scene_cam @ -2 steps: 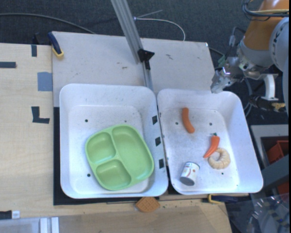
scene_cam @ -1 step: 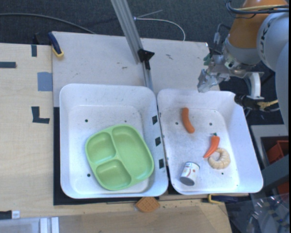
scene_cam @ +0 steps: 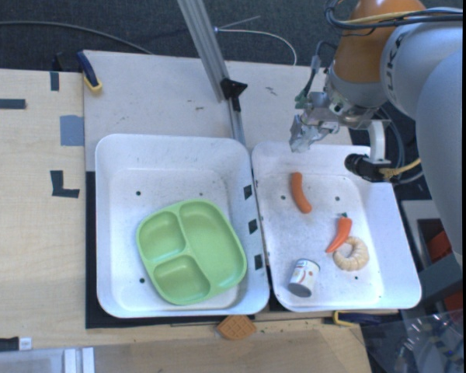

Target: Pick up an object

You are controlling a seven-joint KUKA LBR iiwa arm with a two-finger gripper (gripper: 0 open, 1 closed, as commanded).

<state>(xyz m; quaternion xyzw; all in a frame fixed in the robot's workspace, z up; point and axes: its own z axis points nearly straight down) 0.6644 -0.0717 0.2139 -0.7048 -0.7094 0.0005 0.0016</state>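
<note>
We are hovering our gripper [scene_cam: 303,140], holding nothing, over the right bin's [scene_cam: 396,208] far rim at twelve o'clock; whether it is spread we cannot tell. The sausage [scene_cam: 300,192] is lying just below, unpicked.

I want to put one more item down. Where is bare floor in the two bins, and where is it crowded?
Left bin: bare strip above the green plate and along its left side. Right bin: bare at upper right and lower left, between the sausage and can. Crowded at lower right, where carrot touches donut.
</note>
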